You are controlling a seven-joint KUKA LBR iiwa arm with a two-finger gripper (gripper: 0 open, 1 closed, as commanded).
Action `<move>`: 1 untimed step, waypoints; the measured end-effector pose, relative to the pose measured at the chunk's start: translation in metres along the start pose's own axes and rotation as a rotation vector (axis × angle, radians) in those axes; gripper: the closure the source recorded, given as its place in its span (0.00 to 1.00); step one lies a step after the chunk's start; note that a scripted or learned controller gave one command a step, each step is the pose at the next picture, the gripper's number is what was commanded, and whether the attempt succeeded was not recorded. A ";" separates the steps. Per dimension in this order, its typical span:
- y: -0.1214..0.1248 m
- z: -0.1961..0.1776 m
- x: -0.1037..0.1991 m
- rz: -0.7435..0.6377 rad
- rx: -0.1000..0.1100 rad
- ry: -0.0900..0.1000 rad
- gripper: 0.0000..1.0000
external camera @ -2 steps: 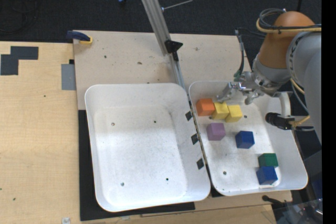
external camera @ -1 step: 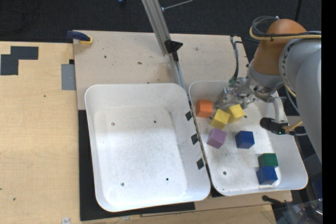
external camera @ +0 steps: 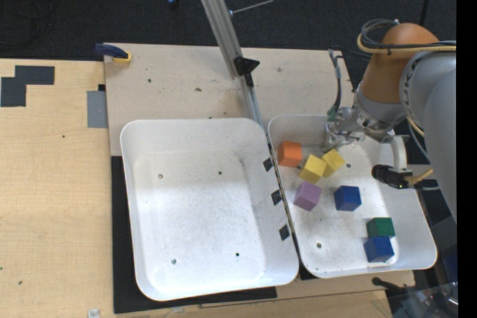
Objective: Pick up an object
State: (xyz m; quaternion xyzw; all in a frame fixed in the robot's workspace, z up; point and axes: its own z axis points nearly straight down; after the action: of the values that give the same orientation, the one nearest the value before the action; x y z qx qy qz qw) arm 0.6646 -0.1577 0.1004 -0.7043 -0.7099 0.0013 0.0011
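The bench (external camera: pixel 179 82) carries two bins; the left bin (external camera: pixel 201 212) has no blocks, and the right bin (external camera: pixel 417 253) holds them all. The arm (external camera: pixel 402 78) reaches in over its far edge. The gripper (external camera: pixel 341 132) hangs just beyond the yellow cubes (external camera: pixel 322 165), which lie just near and left of it. Whether it is released or clenched I cannot tell. Orange (external camera: pixel 291 154), purple (external camera: pixel 307 196), blue (external camera: pixel 347 198) and green (external camera: pixel 381 226) cubes sit farther off.
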 end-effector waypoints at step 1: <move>0.000 -0.063 -0.006 0.009 -0.008 -0.001 1.00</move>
State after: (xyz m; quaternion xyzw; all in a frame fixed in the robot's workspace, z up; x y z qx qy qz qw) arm 0.6647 -0.1633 0.1635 -0.7073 -0.7069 -0.0011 -0.0020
